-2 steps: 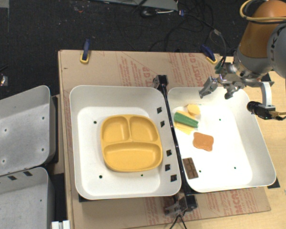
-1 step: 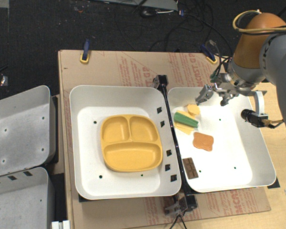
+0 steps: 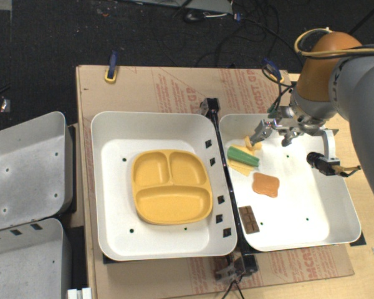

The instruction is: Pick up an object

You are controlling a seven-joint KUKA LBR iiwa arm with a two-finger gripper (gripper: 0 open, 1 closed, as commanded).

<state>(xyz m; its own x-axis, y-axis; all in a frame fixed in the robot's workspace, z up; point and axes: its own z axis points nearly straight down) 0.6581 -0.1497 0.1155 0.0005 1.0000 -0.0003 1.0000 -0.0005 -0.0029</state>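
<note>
Dark floor with loose cables lies all around my bench [image 3: 143, 83], a flat brown board. Two white bins sit on it side by side. The left bin [image 3: 106, 167] holds a big yellow tray [image 3: 172, 187] with three parts. The right bin [image 3: 336, 213] has the small things.

My fingers [image 3: 275, 132] hang over the far edge of the right bin, near its far left corner. They are spread wide and hold nothing.

A green block [image 3: 244, 156] lies just below and left of my fingers, on top of a yellow block [image 3: 239, 166]. Its long side slants from the far left down to the near right. An orange piece [image 3: 265, 184] sits a bit nearer the front edge. I think the green block is my closest pick.
</note>
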